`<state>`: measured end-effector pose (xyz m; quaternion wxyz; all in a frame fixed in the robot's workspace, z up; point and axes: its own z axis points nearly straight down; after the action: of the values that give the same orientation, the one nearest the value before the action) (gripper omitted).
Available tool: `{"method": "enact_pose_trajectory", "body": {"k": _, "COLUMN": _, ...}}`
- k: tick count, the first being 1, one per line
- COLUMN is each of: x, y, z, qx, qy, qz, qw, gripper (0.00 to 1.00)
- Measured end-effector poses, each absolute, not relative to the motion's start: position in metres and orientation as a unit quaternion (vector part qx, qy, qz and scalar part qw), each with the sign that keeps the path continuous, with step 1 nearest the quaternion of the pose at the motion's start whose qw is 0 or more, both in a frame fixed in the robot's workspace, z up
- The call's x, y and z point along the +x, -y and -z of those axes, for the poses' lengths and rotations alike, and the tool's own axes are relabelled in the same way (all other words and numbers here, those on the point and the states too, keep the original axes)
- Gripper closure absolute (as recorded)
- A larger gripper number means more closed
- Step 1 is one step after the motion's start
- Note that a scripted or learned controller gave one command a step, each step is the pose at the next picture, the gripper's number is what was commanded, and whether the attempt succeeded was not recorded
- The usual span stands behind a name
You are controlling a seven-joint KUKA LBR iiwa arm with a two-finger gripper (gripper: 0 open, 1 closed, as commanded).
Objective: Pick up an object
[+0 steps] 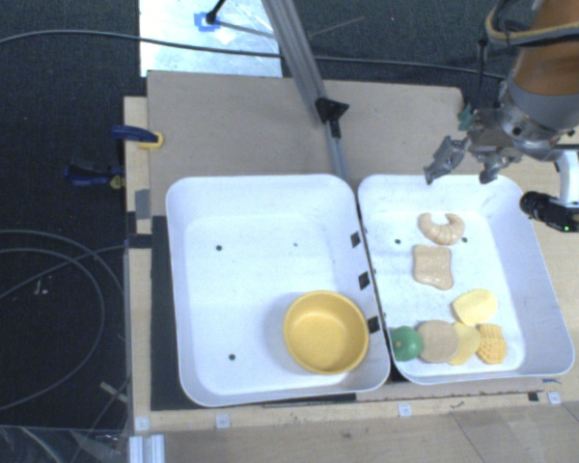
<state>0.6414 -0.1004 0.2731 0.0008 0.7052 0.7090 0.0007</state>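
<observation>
My gripper hangs open over the far edge of the right bin, with nothing between its fingers. Below it in that bin lie a pale croissant-shaped piece and a tan bread-like slab. Nearer the front are a yellow chip-like piece, a round beige biscuit, an orange waffle piece and a green ball. The croissant piece is the closest, a short way in front of the fingertips.
The left bin holds a yellow bowl near its front right corner. A grey pole slants down from the top to the gap between the bins. Clamps sit at the bench's left edge.
</observation>
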Motion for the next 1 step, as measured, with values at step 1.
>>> {"method": "enact_pose_trajectory", "body": {"k": 1, "x": 0.6417, "y": 0.1075, "z": -0.2290, "qx": 0.707, "qy": -0.707, "qz": 0.0009, "qw": 0.000, "gripper": 0.00}}
